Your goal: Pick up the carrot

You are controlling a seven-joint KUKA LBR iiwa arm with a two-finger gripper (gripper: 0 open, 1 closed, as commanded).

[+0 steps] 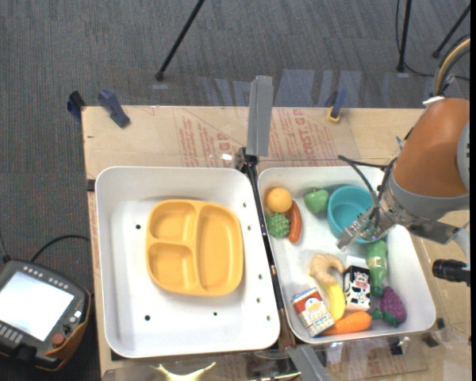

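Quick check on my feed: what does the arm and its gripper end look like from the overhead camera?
The arm shows a large rounded orange band above a grey wrist section. Below it, the gripper is a small grey metal assembly with thin dark cables running along it. A yellow cable curves by the arm's upper edge.

We see two shallow white plastic bins side by side on a plywood bench (182, 133). The left bin (119, 292) holds a yellow three-compartment plastic plate (196, 246). The right bin (423, 292) holds toy food: an orange ball-shaped fruit (278, 200), a green bumpy toy (278, 225) just below it, a red pepper-like piece (295, 224), a green bell pepper (316, 201), a teal bowl (348, 209), a yellow banana (334, 294), a small printed carton (312, 310), a black-and-white milk box (357, 286) and purple grapes (393, 305). A black-cased tablet (32, 312) lies on the floor at lower left.
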